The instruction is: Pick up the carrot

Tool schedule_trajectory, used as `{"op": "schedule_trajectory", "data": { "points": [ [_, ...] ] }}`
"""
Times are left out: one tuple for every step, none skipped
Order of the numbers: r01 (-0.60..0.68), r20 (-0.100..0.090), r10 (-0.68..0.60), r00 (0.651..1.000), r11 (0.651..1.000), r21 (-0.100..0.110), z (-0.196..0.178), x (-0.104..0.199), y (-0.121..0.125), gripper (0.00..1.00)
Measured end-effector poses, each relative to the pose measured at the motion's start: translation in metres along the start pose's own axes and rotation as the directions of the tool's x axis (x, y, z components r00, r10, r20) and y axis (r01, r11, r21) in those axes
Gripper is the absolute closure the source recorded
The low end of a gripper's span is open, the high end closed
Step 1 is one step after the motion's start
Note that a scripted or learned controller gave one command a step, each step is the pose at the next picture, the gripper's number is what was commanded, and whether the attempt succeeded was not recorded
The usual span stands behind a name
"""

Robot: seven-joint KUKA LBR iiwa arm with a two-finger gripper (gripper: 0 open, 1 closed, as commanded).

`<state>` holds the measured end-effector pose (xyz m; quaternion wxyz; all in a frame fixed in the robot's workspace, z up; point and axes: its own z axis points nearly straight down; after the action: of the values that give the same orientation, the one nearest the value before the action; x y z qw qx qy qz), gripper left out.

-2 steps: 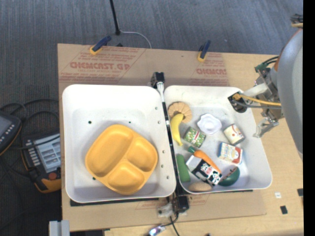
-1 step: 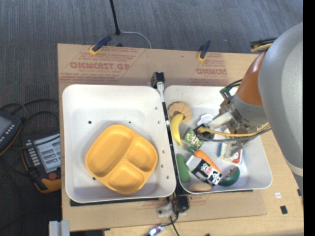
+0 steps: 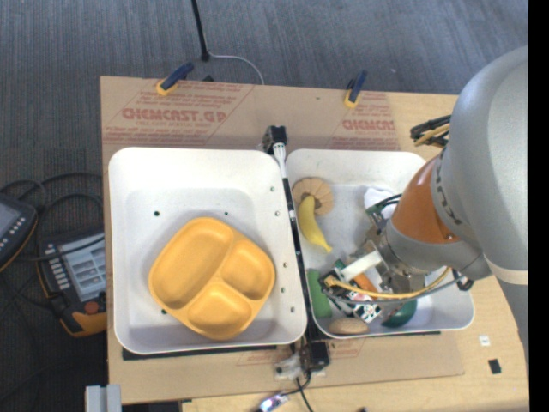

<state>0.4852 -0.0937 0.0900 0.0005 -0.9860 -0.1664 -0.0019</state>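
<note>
The arm reaches down into the front of the right bin [image 3: 446,316]. Its gripper [image 3: 374,287] sits low among the cluttered items there. A small orange patch that looks like the carrot [image 3: 365,281] shows right at the gripper, mostly hidden by the wrist. I cannot tell whether it is held.
The right bin also holds a yellow banana [image 3: 310,227], a tan ring-shaped piece [image 3: 314,192], a white item [image 3: 377,199], a green item [image 3: 319,302], a dark green item [image 3: 400,318] and a tan oval [image 3: 347,325]. A yellow divided plate [image 3: 213,275] lies in the left bin [image 3: 137,178].
</note>
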Motion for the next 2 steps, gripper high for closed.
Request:
{"op": "schedule_trajectory", "data": {
  "points": [
    [-0.069, 0.007, 0.069, 0.998, 0.998, 0.001, -0.03, 0.027, 0.037, 0.0],
    [0.005, -0.004, -0.005, 1.0, 1.0, -0.011, 0.001, 0.0, 0.004, 0.0]
  ]
}}
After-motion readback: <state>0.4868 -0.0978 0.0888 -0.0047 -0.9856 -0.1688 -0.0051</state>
